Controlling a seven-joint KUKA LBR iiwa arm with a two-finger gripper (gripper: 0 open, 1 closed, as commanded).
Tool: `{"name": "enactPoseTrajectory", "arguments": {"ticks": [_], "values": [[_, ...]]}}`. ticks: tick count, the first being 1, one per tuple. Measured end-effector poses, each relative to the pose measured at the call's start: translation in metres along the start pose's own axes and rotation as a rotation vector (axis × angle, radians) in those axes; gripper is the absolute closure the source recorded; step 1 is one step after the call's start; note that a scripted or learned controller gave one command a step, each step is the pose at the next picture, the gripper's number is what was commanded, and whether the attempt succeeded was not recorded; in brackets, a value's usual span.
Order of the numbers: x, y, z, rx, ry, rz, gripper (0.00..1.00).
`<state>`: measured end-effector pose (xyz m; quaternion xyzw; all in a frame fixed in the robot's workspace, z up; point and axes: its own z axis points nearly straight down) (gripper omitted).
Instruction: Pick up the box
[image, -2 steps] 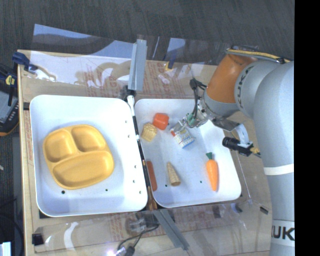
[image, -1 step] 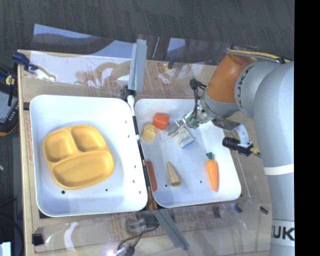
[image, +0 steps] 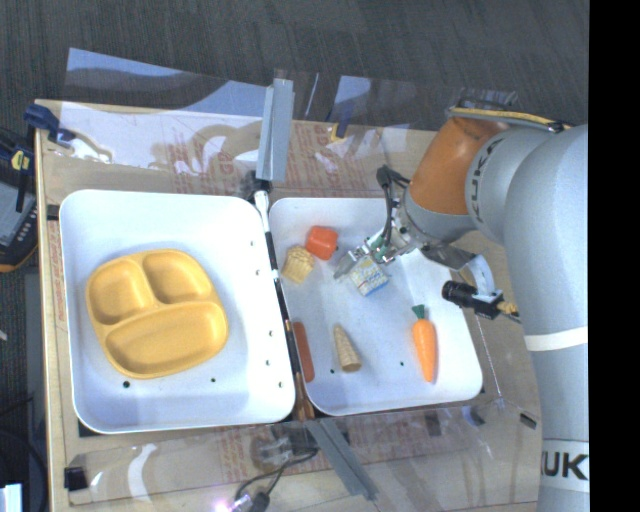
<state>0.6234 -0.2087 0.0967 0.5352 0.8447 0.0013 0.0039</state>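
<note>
The box (image: 371, 279) is small, pale blue and white with printed sides, and sits tilted in the upper middle of the right bin (image: 455, 385). My gripper (image: 364, 258) reaches in from the right, beneath the orange wrist band, and its tip is directly over the box's upper edge, touching or nearly touching it. I cannot tell whether the box rests on the bin floor or is slightly lifted.
Also in the right bin are a red-orange block (image: 321, 241), a yellow corn piece (image: 297, 265), a brown sausage (image: 302, 351), a tan cone (image: 346, 348) and a carrot (image: 425, 346). A yellow divided plate (image: 157, 311) lies in the left bin (image: 80, 215).
</note>
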Motion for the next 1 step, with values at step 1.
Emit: {"name": "enactPoseTrajectory", "arguments": {"ticks": [1], "values": [[-0.0006,0.0023,-0.0126,-0.004,-0.003,-0.003,1.00]]}}
